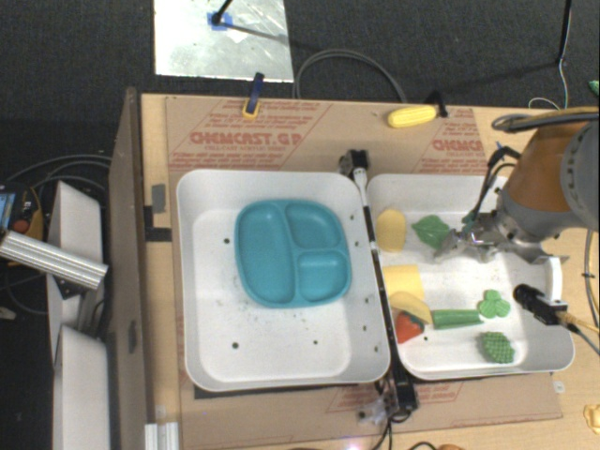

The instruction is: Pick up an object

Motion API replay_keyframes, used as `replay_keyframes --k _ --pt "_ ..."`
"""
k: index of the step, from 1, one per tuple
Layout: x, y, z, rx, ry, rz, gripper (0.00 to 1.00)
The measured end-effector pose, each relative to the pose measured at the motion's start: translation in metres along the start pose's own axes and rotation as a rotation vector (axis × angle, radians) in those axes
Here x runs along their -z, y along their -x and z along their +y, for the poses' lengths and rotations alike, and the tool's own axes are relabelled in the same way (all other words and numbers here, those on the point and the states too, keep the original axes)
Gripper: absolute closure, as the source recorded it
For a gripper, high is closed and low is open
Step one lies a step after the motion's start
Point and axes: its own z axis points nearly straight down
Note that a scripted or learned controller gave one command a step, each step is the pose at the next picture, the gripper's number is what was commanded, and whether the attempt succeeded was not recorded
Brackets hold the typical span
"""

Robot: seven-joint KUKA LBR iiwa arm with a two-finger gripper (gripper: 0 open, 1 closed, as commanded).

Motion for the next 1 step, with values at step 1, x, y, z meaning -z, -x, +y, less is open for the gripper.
replay_keyframes --k 1 --pt "0.057 -0.0522 0.0887 0.014 0.015 0.001 0.0"
